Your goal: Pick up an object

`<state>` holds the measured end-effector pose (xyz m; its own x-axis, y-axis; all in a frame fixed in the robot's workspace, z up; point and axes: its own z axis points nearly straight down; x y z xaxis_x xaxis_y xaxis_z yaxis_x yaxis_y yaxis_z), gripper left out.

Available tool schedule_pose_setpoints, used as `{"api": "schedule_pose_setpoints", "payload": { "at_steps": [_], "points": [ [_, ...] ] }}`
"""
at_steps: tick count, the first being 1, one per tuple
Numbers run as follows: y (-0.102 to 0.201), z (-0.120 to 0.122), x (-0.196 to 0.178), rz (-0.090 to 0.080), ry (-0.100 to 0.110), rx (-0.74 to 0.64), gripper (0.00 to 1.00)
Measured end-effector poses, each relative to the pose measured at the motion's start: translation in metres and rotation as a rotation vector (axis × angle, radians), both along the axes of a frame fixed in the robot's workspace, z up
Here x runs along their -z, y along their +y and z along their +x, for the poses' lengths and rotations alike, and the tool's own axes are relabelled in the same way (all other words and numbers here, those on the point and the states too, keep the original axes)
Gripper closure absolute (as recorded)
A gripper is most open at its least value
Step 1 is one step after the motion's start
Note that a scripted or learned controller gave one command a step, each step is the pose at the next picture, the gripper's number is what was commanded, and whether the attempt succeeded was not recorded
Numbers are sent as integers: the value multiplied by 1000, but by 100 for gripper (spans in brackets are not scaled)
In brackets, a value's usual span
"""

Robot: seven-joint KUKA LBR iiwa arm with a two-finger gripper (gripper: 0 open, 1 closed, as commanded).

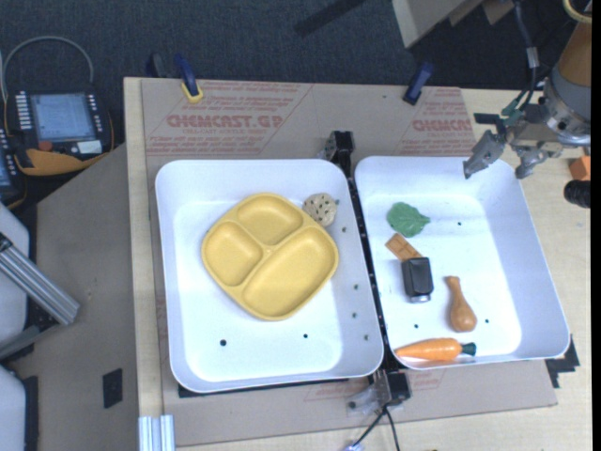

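Note:
My gripper (504, 159) hangs over the far right corner of the right bin (531, 252), its two fingers spread apart and open with nothing between them. Below it in that bin lie a green leafy piece (408, 218), a small orange-brown block (403, 247), a black rectangular object (417, 278), a brown drumstick-shaped toy (459, 304) and an orange carrot (433, 349) along the near wall. All of these sit well to the near left of the gripper.
The left bin (188, 318) holds a yellow divided plate (270, 255) with a speckled cookie (320, 208) at its far right edge. A black clamp (339, 145) sits between the bins at the back. A handheld screen unit (58, 120) lies off the bench at left.

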<state>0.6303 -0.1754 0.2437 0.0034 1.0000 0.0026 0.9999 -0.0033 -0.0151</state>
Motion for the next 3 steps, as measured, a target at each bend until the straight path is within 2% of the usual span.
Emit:
{"api": "schedule_pose_setpoints", "payload": {
  "at_steps": [1, 2, 3],
  "points": [
    [1, 2, -9, -3, -14, -3, 0],
    [-5, -5, 47, -2, -12, -3, 0],
    [3, -12, 101, -2, -12, -3, 0]
  ]
}}
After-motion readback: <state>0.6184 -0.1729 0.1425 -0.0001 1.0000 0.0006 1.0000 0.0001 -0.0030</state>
